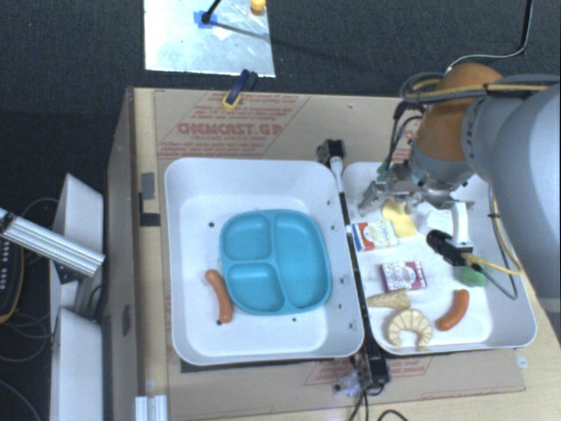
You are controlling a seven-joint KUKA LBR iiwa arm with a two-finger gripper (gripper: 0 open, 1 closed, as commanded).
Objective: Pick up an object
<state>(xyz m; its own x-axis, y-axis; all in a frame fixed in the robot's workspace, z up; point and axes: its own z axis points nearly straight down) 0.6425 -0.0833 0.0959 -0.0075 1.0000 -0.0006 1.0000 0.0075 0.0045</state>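
My gripper (392,193) hangs low over the far left part of the right bin (519,324), with the grey arm behind it on the right. Just in front of it lies a pale yellow block (401,222), close to or touching the gripper's tip. A small white packet with a red label (375,234) lies beside the block. Nearer the front are a pink box (403,276), a tan cone (390,300), a croissant (410,326) and an orange-red sausage (452,310). I see nothing lifted by the gripper.
The left bin (188,235) holds a blue divided plate (274,261) and a second sausage (220,296) at its left. A small green piece (474,277) sits at the right bin's right side. A divider rail (344,226) runs between the bins.
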